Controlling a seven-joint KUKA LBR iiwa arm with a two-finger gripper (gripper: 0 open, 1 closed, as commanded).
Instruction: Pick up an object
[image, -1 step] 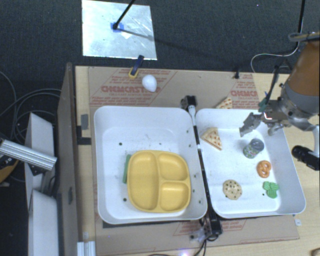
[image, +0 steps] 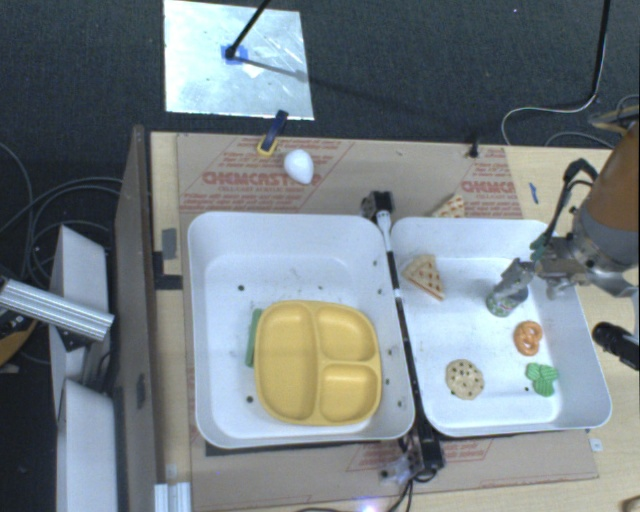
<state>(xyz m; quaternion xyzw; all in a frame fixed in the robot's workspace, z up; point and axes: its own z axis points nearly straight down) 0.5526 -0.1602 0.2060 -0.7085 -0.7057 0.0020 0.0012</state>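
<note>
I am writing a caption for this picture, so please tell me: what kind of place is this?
Probably a robotics lab bench set up for picking tests. Two white bins sit side by side on cardboard, toy foods such as a pretzel lie in one, and loose cables run across the dark floor.

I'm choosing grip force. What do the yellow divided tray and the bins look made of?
Yellow tray: likely moulded plastic, smooth and slightly glossy, with rounded compartment edges. White bins: probably thin formed plastic, matte, with rounded corners and raised rims. Neither can be confirmed by look alone.
</note>
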